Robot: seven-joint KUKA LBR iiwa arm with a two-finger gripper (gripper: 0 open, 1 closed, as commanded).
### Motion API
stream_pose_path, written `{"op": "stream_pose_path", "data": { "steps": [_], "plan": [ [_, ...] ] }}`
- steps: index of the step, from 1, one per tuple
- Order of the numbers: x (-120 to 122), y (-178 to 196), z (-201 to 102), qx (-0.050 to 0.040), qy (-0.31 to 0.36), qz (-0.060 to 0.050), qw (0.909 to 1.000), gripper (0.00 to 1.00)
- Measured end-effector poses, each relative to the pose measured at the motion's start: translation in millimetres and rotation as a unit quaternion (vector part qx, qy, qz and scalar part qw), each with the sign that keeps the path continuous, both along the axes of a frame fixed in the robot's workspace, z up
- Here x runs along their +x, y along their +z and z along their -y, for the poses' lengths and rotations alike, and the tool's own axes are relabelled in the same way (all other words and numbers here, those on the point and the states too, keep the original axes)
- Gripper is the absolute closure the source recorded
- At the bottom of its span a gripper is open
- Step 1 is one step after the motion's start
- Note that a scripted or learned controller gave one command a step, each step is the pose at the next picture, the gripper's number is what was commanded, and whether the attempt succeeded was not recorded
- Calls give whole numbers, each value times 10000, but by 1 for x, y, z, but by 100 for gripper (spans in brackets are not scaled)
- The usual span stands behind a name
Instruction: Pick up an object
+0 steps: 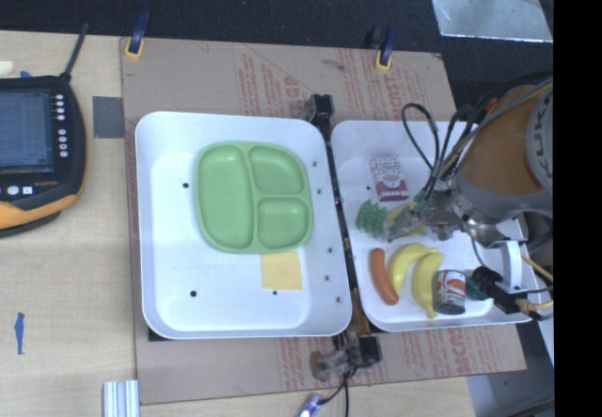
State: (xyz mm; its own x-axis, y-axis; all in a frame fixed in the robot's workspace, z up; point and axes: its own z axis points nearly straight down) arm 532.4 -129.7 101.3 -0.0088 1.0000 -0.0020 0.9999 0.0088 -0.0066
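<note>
The gripper [411, 216] sits low in the right bin [357, 147], its dark fingers blurred against the clutter, so I cannot tell whether they are spread or closed, or whether anything is between them. It is just beside the green broccoli piece [370, 216] and just above the 2 yellow bananas [419, 272]. A red-and-white packet [388, 178] lies near the bin's middle; its print is too small to read. An orange hot dog [383, 276] lies left of the bananas, close to the bin's left wall. A small can [451, 292] with a red label, unreadable, rests at the lower right edge. The left bin [160, 217] holds a green 3-compartment plate [253, 196] and a yellow slice [281, 270] touching its lower rim, with open white floor around them. A pendant [36, 152] lies at far left.
</note>
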Motion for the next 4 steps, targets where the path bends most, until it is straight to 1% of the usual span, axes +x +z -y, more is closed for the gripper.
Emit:
{"op": "stream_pose_path", "data": {
  "steps": [1, 2, 3, 4],
  "plan": [
    [72, -9, -17, 8, -19, 18, 10000, 0],
    [124, -9, 8, 13, -24, 23, 10000, 0],
    [22, -10, 48, 6, -26, 8, 10000, 0],
    [89, -9, -19, 11, -10, 18, 10000, 0]
  ]
}}
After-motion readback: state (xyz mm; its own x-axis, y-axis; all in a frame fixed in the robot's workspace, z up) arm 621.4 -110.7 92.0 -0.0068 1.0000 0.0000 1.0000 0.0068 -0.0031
